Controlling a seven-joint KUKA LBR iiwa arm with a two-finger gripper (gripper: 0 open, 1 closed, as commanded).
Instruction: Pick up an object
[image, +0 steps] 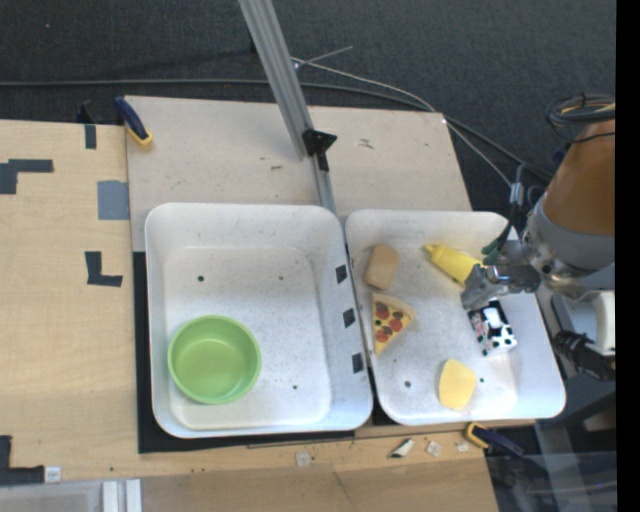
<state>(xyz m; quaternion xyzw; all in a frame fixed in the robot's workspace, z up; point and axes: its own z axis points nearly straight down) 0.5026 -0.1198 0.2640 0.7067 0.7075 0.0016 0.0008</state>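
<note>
Arm (585, 200) cut off by frame's right edge beside the right bin (520, 405). Gripper (487, 285) over that bin hides the yellow bottle's (450, 262) near end; jaws' state unreadable. Black-and-white object (493, 328) below it too small to identify.

Both bins, the left bin (240, 250) and the right bin (520, 385), are white with sparse dark specks, and the left one holds a lime-green bowl (214, 359). In the right bin lie a tan bread piece (380, 266), a pizza slice (389, 322) of yellow-orange dotted red, a yellow bottle-like piece (451, 262), a pale yellow chunk (457, 385) and a black-and-white patterned item (492, 330). The arm (585, 200) is grey with an orange band, and the bench (60, 300) is light wood-toned with grey tape patches.
</note>
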